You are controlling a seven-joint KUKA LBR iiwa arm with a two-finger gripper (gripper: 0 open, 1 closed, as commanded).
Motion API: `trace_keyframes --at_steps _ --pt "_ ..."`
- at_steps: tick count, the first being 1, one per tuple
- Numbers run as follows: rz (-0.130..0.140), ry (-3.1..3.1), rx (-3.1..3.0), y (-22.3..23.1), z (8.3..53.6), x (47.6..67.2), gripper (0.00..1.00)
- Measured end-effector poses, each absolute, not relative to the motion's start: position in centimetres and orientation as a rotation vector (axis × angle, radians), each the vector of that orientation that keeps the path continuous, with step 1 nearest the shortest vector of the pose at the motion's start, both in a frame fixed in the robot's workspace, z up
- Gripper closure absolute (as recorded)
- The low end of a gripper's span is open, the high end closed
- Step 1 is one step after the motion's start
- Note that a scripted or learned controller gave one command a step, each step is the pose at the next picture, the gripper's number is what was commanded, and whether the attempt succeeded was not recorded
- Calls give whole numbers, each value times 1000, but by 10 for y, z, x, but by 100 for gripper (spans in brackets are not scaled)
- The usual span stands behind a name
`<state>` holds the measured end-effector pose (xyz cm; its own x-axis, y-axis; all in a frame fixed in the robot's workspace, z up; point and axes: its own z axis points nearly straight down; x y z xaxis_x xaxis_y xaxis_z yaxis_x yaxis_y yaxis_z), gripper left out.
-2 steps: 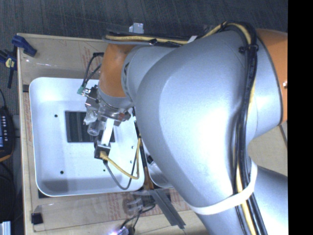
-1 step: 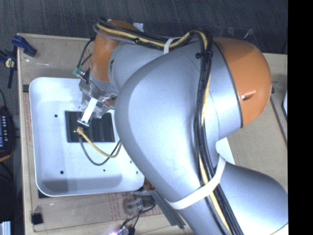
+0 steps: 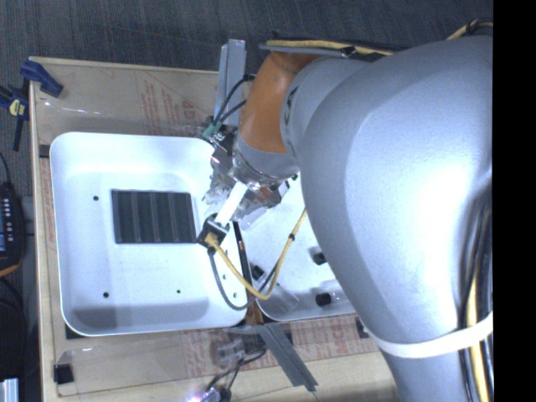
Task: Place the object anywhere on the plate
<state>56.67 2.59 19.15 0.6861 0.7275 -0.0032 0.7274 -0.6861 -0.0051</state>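
Note:
A dark grey ribbed rectangular plate (image 3: 152, 216) lies flat in the left white bin (image 3: 75, 153), a little above its middle. My gripper (image 3: 223, 172) hangs over the rim where the two bins meet, just right of the plate's right edge. The wrist and the big grey arm hide the gripper's lower part and most of the right bin (image 3: 293, 304).
Two small dark things (image 3: 318, 258) (image 3: 323, 298) show on the visible strip of the right bin's floor, too small to identify. A blue clamp (image 3: 39, 77) sits on the bench's top left corner. A metal bracket (image 3: 280, 354) juts from the front edge.

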Motion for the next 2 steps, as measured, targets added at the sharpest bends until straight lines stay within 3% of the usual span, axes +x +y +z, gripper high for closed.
trace_keyframes --at_steps 1,2 --pt "11 -1013 -2971 86 190 475 100" --pt "4 -841 -3027 183 200 497 100"
